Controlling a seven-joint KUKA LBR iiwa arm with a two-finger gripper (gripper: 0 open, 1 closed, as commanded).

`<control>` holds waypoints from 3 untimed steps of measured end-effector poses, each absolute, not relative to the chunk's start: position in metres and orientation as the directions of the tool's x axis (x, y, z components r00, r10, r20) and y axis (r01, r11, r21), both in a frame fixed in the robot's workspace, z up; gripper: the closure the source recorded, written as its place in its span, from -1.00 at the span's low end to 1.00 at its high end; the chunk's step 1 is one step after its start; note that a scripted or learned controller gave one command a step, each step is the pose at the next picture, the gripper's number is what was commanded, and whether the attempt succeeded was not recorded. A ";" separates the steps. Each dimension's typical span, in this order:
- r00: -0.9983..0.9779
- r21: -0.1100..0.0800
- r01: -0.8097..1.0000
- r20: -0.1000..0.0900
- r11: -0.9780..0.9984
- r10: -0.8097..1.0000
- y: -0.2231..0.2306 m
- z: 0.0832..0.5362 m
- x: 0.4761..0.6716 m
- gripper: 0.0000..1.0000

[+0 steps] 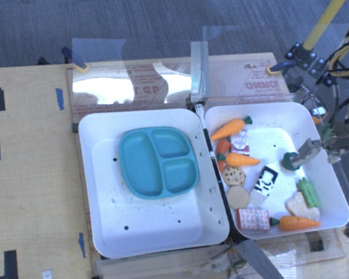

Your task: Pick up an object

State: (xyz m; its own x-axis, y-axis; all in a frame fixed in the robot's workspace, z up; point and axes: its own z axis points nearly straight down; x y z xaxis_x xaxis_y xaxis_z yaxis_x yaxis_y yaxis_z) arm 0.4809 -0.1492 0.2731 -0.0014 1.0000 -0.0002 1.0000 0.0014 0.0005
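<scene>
The gripper hangs low over the right bin, beside its right wall; whether its jaws are spread or pressed together I cannot tell. No object is visibly held. The best descent avoids that wall and targets an isolated piece, perhaps the carrot lying nearer the bin's left wall.

Teal plate in left bin; right bin w/ carrots (three), cookie, gripper.

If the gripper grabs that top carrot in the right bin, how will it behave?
The top carrot looks like a light, stiff toy. Its tapered, rounded body may roll or slip from a pinch. It lies near the bin wall, so pushing may wedge it.
</scene>
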 end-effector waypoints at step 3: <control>-0.199 0.044 0.979 -0.022 0.200 0.980 -0.103 0.107 0.560 -1.00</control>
